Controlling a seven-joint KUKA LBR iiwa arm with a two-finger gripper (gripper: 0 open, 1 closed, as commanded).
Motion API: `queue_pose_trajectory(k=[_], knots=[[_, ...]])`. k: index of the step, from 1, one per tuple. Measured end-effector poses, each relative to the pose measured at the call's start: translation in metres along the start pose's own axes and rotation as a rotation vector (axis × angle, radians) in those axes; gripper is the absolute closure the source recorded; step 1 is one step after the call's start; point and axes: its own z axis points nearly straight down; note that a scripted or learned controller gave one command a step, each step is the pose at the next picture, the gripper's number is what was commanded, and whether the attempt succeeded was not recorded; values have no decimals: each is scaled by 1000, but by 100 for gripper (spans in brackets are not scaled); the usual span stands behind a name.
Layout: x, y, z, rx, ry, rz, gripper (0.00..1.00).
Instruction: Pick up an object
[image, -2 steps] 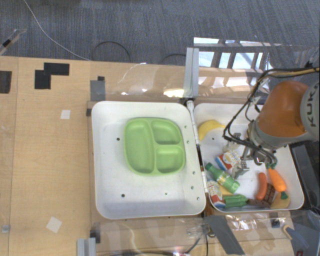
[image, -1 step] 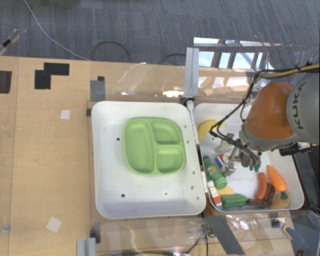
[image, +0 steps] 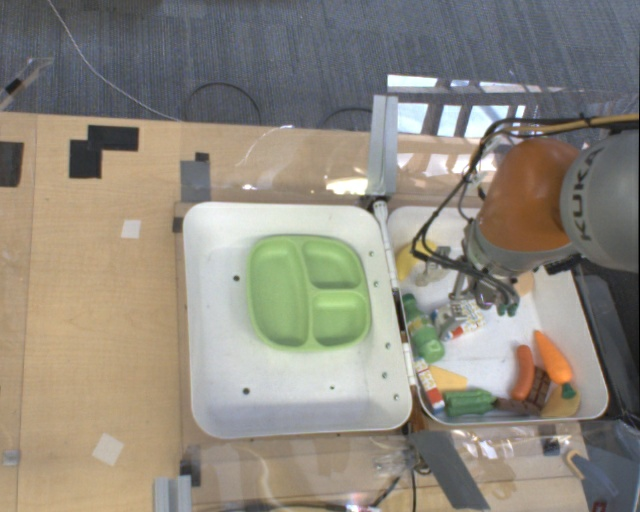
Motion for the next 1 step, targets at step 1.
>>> queue_pose_trajectory(k=[1], knots=[[42, -7, -1, 0, -5, 137, 0]])
